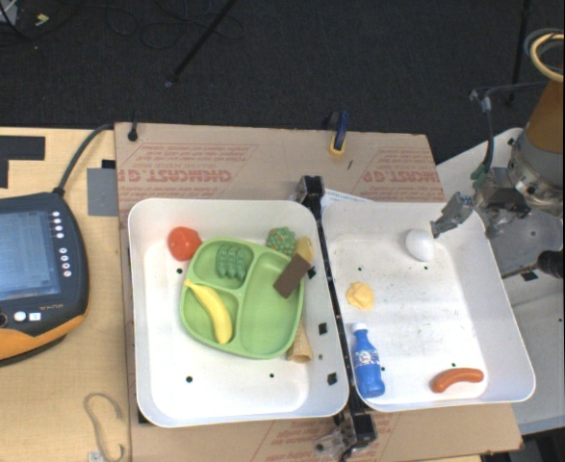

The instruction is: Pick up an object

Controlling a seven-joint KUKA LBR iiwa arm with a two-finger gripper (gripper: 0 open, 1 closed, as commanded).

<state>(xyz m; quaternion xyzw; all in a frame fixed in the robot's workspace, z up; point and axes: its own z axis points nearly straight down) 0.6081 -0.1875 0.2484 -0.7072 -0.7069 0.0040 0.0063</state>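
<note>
While the claw (467, 210) is held at the right bin's (513, 354) far right rim, its finger state cannot be told. A small white egg-shaped object (420, 245) is seen just left of the claw, apart from it, on the bin floor.

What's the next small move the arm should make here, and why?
Probably ease the gripper a little left and down toward the white ball. The ball lies near the top of the right bin, closest to the gripper, apart from the other objects, and nothing is seen between the fingers.
</note>
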